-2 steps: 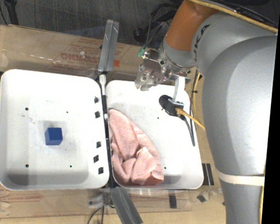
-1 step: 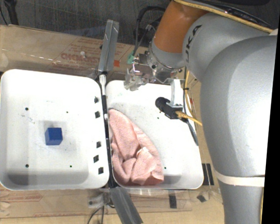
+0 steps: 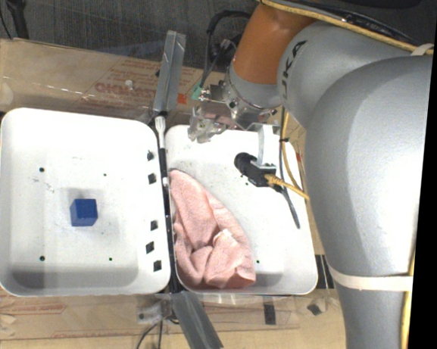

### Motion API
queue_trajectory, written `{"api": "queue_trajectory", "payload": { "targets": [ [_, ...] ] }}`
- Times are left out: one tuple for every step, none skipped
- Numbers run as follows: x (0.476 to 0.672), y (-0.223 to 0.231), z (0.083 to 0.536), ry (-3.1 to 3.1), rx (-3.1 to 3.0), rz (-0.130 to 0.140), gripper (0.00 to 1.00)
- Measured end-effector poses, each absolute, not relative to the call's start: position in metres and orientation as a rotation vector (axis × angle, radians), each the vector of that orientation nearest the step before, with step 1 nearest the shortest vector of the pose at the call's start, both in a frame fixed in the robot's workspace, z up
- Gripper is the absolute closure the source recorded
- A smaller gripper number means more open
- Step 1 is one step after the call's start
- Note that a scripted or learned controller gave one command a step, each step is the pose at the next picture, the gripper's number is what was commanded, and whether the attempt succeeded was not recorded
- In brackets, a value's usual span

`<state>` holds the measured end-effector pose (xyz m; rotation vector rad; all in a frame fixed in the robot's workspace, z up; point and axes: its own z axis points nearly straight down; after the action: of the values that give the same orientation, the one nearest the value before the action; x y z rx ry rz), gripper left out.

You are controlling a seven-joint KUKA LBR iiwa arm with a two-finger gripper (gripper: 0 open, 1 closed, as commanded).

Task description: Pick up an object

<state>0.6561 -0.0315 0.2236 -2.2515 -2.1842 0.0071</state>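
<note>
Your arm (image 3: 358, 144) reaches in over the right bin (image 3: 300, 280), with nothing lifted yet. The pink cloth (image 3: 206, 233) lies bunched along that bin's left wall, towards its near corner. The claw (image 3: 205, 127) hovers at the bin's far left corner; you cannot tell its state. The blue cube (image 3: 84, 211) sits mid left bin (image 3: 25, 126). Next, you need a descent onto the cloth.

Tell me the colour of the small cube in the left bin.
The cube is blue, seen clearly in the camera view against the white left bin.
</note>
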Motion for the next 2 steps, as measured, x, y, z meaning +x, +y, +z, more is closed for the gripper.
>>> {"api": "queue_trajectory", "payload": {
  "targets": [
    [0.656,-0.011,0.221,-2.436,-1.975,0.007,1.00],
    [0.656,0.013,0.223,-2.455,-1.956,0.005,1.00]
  ]
}}
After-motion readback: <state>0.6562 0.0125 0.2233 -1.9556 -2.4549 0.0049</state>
